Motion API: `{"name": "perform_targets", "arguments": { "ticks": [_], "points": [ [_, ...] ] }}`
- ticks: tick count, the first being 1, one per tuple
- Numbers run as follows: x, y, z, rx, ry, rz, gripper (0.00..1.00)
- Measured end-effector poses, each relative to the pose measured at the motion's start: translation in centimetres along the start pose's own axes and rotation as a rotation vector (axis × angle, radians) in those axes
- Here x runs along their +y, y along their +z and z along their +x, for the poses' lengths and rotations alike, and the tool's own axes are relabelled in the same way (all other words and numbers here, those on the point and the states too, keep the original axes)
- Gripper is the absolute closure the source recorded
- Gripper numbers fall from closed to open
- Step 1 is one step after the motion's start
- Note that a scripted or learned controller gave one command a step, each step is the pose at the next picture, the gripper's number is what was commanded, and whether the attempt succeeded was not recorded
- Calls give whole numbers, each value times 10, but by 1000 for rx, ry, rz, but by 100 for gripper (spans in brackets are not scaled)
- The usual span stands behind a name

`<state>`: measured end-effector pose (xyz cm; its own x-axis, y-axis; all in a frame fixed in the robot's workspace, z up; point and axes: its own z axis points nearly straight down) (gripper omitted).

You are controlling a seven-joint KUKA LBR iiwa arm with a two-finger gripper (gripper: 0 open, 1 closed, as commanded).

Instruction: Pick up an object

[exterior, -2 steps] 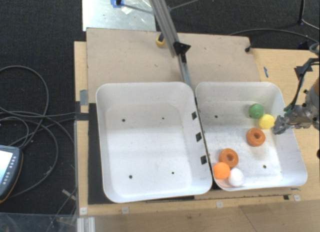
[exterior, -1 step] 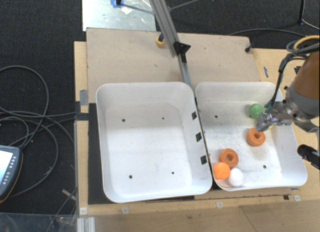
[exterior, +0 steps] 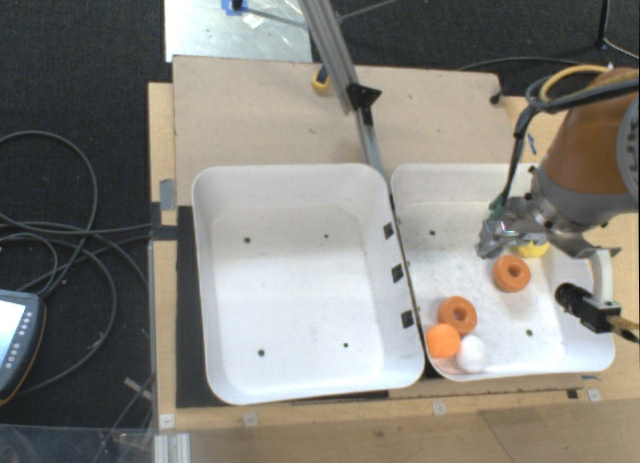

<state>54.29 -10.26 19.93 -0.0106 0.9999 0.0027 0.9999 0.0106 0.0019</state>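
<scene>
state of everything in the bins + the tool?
Left bin: flat on the bench.
Right bin: holds the objects.
Orange ring: flat on the bin floor, just below the tool.
Second orange ring: flat, touching the orange ball.
Orange ball: at the near rim, against the white ball.
White ball: resting at the near rim.
Yellow object: mostly hidden under the tool.
Tool: low in the right bin.

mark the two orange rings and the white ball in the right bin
upper orange ring (exterior: 512, 274), camera view, on the ring's band beside its hole
lower orange ring (exterior: 457, 314), camera view, on its band near the hole
white ball (exterior: 471, 353), camera view, on its top
</scene>
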Motion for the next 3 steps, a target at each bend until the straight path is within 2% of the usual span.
{"name": "perform_targets", "arguments": {
  "ticks": [1,3],
  "points": [
    [19,-16,53,-1,-1,-2,100],
    [59,-13,163,0,-1,-2,100]
  ]
}}
